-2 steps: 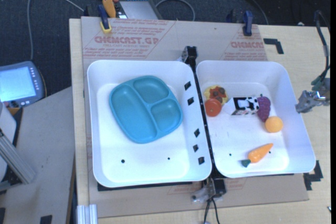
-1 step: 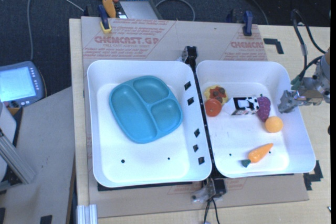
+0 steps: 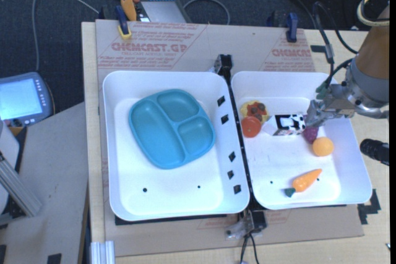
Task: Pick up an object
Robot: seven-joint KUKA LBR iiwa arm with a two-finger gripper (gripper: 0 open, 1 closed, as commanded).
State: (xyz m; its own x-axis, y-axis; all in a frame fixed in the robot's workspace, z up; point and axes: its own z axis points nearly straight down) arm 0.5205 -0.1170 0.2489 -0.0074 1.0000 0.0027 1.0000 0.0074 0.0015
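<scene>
1. The grey arm [image 3: 371, 77] is reaching in from the 3 o'clock side, its orange band sitting just above the wrist, over the right bin [image 3: 346, 195].
2. The gripper [image 3: 314, 119] is hanging low over the upper right part of that bin, its fingers pointing down toward the purple piece [image 3: 310, 133].
3. The purple piece is lying right under the fingertips, at about 6 o'clock from them; whether the fingers are touching it, or closing on it, I cannot tell, because the wrist is covering the gap between them.
4. The orange ball [image 3: 322, 146] is sitting just beside the purple piece, at its 4 o'clock, near the gripper but apart from it.
5. The black-and-white card [image 3: 288, 123] is lying flat on the bin floor at 9 o'clock from the gripper, close to the purple piece.
6. The red tomato [image 3: 250, 127] is resting further out at 9 o'clock, near the divider between the bins, with a small yellow-and-red toy [image 3: 255, 110] touching it at 12 o'clock.
7. The toy carrot [image 3: 304, 181] is lying tilted at 6 o'clock from the gripper, well apart from it, near the front of the right bin.
8. The left bin [image 3: 124, 195] is holding a blue divided plate [image 3: 172, 128], lying flat, well apart from the gripper.
</scene>
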